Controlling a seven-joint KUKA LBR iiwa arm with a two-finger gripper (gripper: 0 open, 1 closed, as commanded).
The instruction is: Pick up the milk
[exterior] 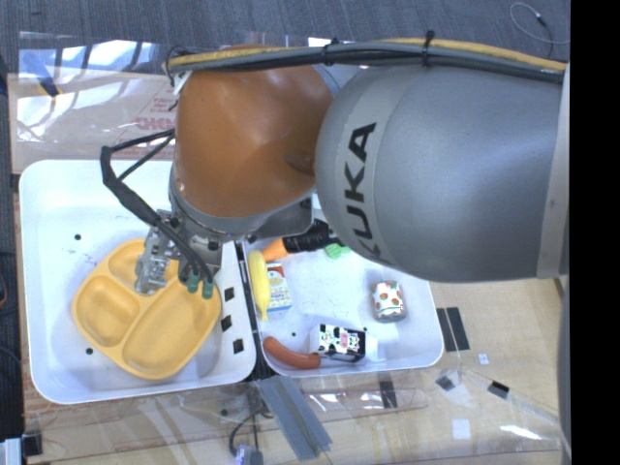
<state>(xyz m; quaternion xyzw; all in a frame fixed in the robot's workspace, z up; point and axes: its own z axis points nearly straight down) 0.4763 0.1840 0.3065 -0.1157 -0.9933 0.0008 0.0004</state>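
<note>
I see the milk carton (339,341) hemmed in: sausage (290,355) touching its left end, bin wall (426,356) just below. Open floor lies above it, toward the spotted cup (388,299).

I am working in a robotics laboratory. A grey industrial arm (436,153) lettered KUKA, cables strapped along its top, fills the view from 3 o'clock. Two shallow white bins (39,260) sit side by side on a pale bench (504,356), with toy foodstuffs (291,355) toward 6 o'clock and grey carpet (242,3) at 12 o'clock.
</note>
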